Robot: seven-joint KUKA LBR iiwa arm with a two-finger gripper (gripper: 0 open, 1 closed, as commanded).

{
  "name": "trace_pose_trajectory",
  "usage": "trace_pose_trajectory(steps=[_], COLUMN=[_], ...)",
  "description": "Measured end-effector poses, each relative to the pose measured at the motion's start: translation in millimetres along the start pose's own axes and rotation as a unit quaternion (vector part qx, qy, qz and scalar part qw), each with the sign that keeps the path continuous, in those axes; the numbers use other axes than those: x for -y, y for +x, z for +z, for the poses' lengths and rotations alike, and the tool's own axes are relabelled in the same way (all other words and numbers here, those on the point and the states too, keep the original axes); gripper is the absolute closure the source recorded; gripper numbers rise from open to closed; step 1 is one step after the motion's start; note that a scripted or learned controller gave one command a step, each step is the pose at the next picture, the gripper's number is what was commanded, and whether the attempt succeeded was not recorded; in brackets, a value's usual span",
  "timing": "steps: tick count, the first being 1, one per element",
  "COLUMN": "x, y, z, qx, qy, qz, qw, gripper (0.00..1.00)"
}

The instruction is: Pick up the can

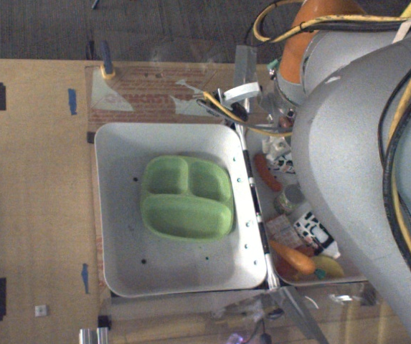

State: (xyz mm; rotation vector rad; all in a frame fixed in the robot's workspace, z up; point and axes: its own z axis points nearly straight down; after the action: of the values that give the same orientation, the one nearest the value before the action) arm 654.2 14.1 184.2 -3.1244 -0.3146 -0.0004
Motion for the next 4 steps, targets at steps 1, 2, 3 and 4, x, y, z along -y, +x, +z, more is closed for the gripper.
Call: trace_pose_trajectory(steps=[1,2,3,4], x=[-32.7,-32.6,34.7,35.9], y=[-19.4,-18.9,3.8,-54.6], z=[-22.8,-32.4,-0.2,0.4], qx=[0.0,0.0,0.001,0.003], qy=[-0.001,-0.001,0.0,0.001], qz=[0.0,0.0,-0.003,-0.189], qw=[1.0,1.0,1.0,0.9819], gripper=[1.0,1.0,1.0,1.0])
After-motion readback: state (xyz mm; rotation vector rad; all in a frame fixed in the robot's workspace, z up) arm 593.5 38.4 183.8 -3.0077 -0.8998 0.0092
